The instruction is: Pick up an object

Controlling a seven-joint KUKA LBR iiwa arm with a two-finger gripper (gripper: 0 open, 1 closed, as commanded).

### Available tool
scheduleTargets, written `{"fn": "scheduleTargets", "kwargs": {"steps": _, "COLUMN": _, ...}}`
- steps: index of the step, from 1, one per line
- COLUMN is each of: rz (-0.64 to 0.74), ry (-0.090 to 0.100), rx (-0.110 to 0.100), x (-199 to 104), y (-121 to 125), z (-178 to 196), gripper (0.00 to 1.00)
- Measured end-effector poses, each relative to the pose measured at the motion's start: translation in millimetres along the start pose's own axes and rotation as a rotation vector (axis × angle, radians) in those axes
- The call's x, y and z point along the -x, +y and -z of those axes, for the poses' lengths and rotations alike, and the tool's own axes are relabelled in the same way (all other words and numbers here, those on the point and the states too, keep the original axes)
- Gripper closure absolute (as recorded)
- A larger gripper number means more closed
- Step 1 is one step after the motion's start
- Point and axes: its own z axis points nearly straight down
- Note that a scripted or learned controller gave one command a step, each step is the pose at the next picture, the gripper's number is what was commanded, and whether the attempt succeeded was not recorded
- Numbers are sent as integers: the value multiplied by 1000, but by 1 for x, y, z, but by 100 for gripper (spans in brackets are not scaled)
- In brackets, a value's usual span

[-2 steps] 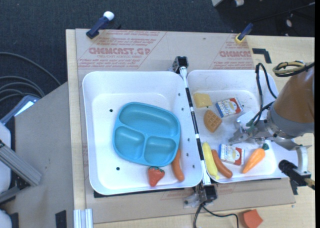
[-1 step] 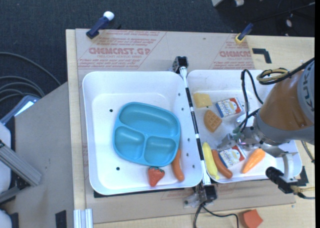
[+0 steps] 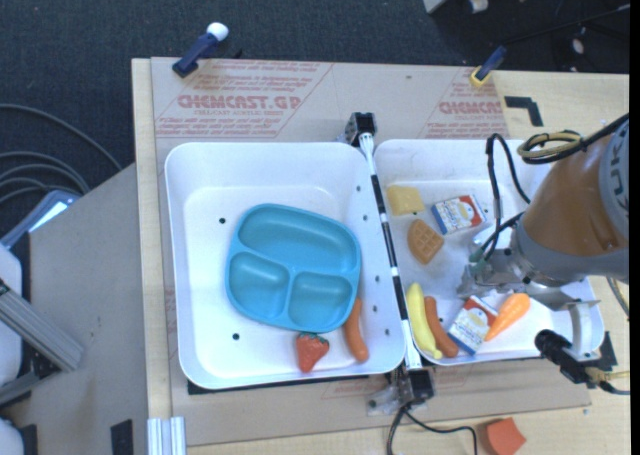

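Left bin [image 3: 190, 243]: tray [image 3: 292, 265], with strawberry [image 3: 311, 349] and sausage [image 3: 356, 333] in front. Right bin [image 3: 440, 151]: cheese [image 3: 404, 200], waffle [image 3: 425, 240], banana [image 3: 419, 321], carrot [image 3: 507, 313].

Camera: one fixed view, high above the pale wooden bench [image 3: 300, 93], looking down at a slant.
Facing: toward both shallow white plastic bins [image 3: 200, 243], side by side.
Distance: far enough back to take in both bins and dark floor beyond.
Arm side: the grey arm with orange band [image 3: 575, 208] enters from the right.
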Motion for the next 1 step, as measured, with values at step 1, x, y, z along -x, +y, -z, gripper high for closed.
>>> {"fn": "scheduleTargets", "kwargs": {"steps": 1, "rz": 0, "ry": 1, "rx": -2, "x": 0, "y": 0, "z": 0, "gripper": 0}}
